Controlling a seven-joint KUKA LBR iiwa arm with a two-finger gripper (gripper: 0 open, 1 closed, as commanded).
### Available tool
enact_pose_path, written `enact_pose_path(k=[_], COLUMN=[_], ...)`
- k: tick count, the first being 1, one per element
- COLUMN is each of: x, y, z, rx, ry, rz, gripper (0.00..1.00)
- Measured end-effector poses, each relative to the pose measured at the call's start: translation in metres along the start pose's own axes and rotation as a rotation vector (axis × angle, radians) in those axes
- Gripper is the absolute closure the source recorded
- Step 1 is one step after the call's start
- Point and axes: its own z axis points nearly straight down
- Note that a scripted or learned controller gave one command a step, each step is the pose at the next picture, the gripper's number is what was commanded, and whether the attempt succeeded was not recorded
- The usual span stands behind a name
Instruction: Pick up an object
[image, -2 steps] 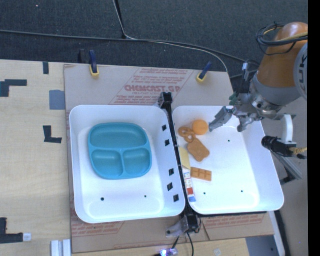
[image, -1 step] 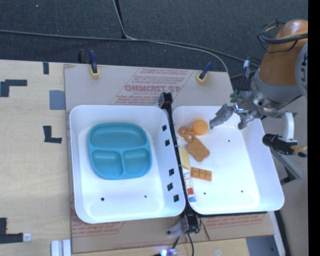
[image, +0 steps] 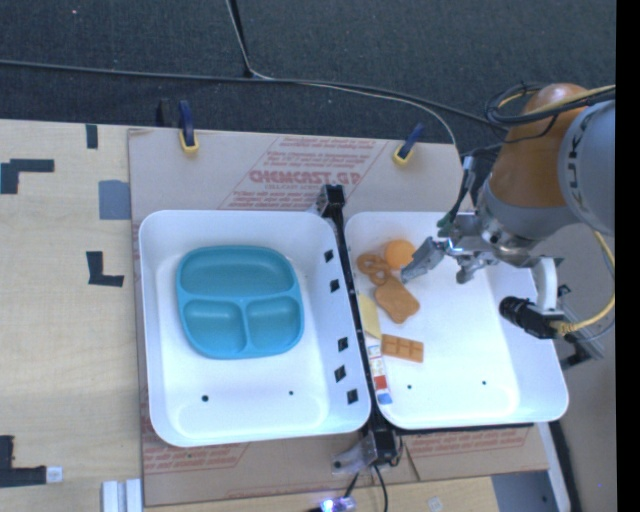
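The arm (image: 545, 150) reaches in from the right over the right bin (image: 500, 400), its orange band above the wrist; the gripper (image: 445, 258) hangs low over that bin's upper middle, and one grey finger (image: 422, 258) slants down toward the left while a second (image: 472, 268) stands apart to its right, so the fingers are spread with nothing between them; just left of the slanted fingertip lies an orange ball (image: 399, 252), close to it, though contact cannot be told; touching the ball's left side is a small pretzel-shaped piece (image: 373, 266); below these a tan bread-like piece (image: 397, 300) lies tilted, beside a pale yellow slice (image: 369, 318) along the bin's left wall; lower still sits a flat orange waffle block (image: 402, 348), and a slim tube with red and blue marks (image: 379, 375) lies against the same wall; in the left bin (image: 160, 400) rests a blue divided plate (image: 240, 301), well apart from the gripper.
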Motion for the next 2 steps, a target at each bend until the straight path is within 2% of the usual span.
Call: enact_pose_path(k=[1,2], x=[0.0,0.001], y=[0.0,0.0], z=[0.065,0.114], rx=[0.001,-0.008], ry=[0.0,-0.002], rz=[0.0,0.0], gripper=[0.0,0.0])
